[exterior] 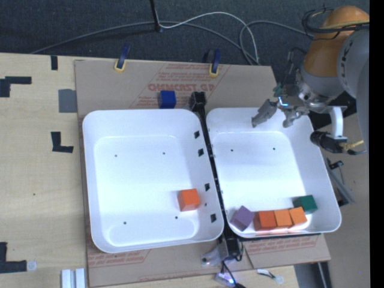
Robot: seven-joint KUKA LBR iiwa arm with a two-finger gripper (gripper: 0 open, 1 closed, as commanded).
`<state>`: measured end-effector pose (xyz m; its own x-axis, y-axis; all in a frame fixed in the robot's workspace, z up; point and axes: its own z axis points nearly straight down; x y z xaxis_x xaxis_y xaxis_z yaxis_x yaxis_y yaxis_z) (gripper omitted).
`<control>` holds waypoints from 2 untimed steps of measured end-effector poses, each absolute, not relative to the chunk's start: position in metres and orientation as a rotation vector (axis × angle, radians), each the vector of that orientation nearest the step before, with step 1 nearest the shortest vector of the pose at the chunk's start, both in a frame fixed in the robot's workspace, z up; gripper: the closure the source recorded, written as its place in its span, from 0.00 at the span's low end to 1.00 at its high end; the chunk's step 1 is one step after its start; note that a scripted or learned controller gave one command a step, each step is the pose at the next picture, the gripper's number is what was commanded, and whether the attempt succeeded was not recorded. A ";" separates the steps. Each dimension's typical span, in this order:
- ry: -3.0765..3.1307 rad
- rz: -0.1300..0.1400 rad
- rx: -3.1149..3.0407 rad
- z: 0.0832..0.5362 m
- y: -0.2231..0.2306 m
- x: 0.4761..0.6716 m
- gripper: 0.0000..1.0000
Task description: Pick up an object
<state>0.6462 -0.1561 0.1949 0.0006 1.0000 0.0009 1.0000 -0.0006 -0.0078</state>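
Tabletop (36,161): light wood surface with black tape marks at its left side, carrying a brown cardboard sheet (180,83) printed in red and held at its far edge by two blue-and-yellow clamps.

Left shallow white plastic bin (96,131): holds one small orange cube (189,199), lying near the bin's near right corner, close to the dividing wall.

Right shallow white plastic bin (318,173): holds five small blocks gathered along its near edge. In order from the left: a purple block (242,218), tilted; a dark orange block (264,220); an orange block (282,218); a lighter orange block (297,216); a dark green block (306,204) at the right end, set slightly farther back. The three orange-toned blocks sit touching in a row, with the purple one just beside the first.

Small blue cube (167,98): rests on the cardboard outside the bins, just beyond the far edge of the left bin.

Black clips along the seam join the two bins.

Grey arm with orange band (330,47): reaches in from the right. Its pincer (276,116) hangs over the far right corner of the right bin, its two fingers spread apart with nothing between them, well apart from the row of blocks.

Grey cables (198,20): trail across the dark floor beyond the tabletop.
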 end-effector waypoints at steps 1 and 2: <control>-2.222 0.000 -2.221 0.199 -0.156 0.648 0.00; -2.219 0.005 -2.218 0.142 -0.152 0.638 0.00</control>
